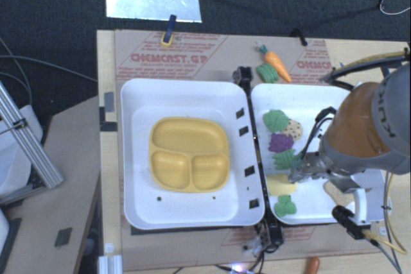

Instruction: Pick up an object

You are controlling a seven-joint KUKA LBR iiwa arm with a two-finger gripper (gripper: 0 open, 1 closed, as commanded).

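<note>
The right bin (pixel 308 94) holds several toy foods: a green leafy piece (pixel 275 119), a speckled tan cookie (pixel 293 129), a purple grape bunch (pixel 280 142), a green piece (pixel 283 160), a pale yellow piece (pixel 280 187) and a small green piece (pixel 284 205). My gripper (pixel 297 171) hangs low over the left part of this bin, just above the yellow piece and right of the green one. The arm's grey body and orange band (pixel 350 128) cover the bin's right side. Nothing shows between the fingers.
The left bin (pixel 135 157) carries a yellow divided tray (pixel 189 153). A toy carrot (pixel 277 63) with a green piece lies on the cardboard behind the right bin. A black hinge strip (pixel 252 138) runs between the bins. Cables trail at the front right.
</note>
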